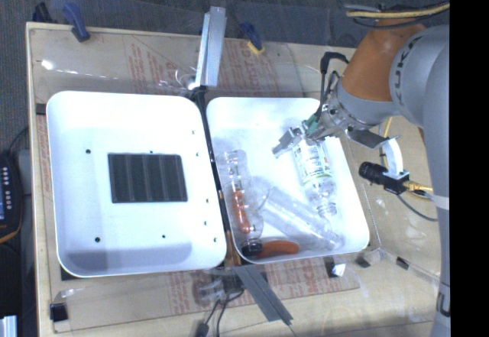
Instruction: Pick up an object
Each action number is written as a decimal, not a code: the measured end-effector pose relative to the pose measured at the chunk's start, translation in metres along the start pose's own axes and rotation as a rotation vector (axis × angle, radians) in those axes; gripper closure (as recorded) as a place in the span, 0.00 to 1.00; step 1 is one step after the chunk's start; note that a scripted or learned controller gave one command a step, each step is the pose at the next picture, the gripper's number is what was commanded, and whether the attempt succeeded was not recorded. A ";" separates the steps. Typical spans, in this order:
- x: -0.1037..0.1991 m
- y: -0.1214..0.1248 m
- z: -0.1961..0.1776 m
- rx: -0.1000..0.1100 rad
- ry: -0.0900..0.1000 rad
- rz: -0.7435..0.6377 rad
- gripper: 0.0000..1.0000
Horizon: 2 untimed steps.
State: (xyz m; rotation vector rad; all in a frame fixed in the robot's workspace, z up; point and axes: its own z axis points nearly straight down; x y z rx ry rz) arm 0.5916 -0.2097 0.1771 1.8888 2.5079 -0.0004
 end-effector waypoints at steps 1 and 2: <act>0.004 0.019 -0.011 0.000 0.000 0.064 0.00; -0.003 0.012 -0.034 0.002 0.002 0.043 0.00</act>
